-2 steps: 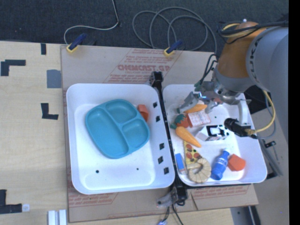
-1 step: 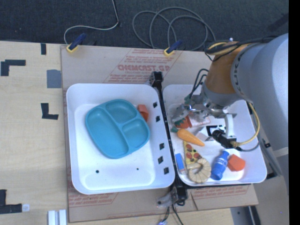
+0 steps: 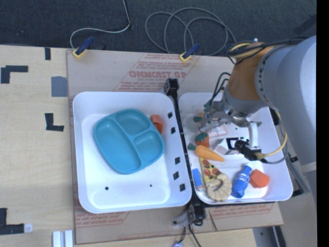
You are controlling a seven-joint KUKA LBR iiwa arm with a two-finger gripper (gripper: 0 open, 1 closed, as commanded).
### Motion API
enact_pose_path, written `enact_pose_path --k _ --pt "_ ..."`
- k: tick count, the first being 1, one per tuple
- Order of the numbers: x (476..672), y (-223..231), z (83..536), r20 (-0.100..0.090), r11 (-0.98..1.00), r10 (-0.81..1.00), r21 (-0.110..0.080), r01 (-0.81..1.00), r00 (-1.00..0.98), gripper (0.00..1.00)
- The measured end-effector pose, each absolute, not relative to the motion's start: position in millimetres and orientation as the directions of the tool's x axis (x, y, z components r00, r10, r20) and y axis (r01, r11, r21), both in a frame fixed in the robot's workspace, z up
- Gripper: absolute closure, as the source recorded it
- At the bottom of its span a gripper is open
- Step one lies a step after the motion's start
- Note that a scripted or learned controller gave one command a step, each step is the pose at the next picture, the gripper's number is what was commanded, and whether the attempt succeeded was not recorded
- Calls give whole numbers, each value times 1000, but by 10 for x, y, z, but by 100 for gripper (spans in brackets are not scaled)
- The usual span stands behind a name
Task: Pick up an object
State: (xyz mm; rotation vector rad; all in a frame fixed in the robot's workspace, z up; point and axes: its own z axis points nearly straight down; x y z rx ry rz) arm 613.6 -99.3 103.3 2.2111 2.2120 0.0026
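Note:
My gripper (image 3: 209, 121) reaches down into the upper part of the right bin (image 3: 280, 189), under the orange band and grey wrist. Just below it lie a small red and green strawberry-like piece (image 3: 202, 138) and a pale card-like item (image 3: 218, 131); whether either touches the gripper is unclear. An orange carrot (image 3: 209, 154) lies further down. Below that are a pizza slice (image 3: 207, 169), a tan pretzel-shaped cookie (image 3: 220, 187), a blue bottle (image 3: 240, 182), a red-orange block (image 3: 260, 178) and a small blue stick (image 3: 197, 178).
The left bin (image 3: 85, 138) holds a blue divided plate (image 3: 129, 139) and a small orange object (image 3: 157, 122) by its right wall. A black divider (image 3: 177, 138) runs between the bins. Cables (image 3: 185, 30) lie behind the bench.

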Motion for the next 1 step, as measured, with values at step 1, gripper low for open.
enact_pose_path --k 1 --pt "6141 -984 1038 -8 1 1000 12 1000 -1 0"
